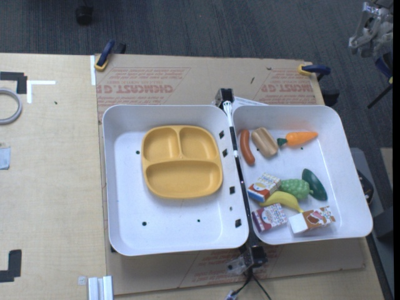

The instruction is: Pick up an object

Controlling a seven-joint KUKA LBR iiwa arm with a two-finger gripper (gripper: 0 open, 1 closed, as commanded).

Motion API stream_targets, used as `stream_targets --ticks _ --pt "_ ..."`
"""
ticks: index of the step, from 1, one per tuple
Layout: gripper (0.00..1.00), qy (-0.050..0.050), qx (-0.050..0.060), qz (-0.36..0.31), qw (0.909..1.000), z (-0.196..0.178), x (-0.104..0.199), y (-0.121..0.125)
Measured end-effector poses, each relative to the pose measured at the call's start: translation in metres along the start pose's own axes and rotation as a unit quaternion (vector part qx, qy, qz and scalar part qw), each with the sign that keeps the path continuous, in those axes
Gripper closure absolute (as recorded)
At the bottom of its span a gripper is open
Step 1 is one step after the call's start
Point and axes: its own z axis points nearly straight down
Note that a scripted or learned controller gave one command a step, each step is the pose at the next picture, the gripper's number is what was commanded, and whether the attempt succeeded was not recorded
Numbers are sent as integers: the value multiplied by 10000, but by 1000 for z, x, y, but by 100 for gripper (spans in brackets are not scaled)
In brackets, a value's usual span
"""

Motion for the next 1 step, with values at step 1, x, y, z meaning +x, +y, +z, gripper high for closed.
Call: stream_targets --ticks 1 --pt "100 -9 1 -18 10000 -9 0 1"
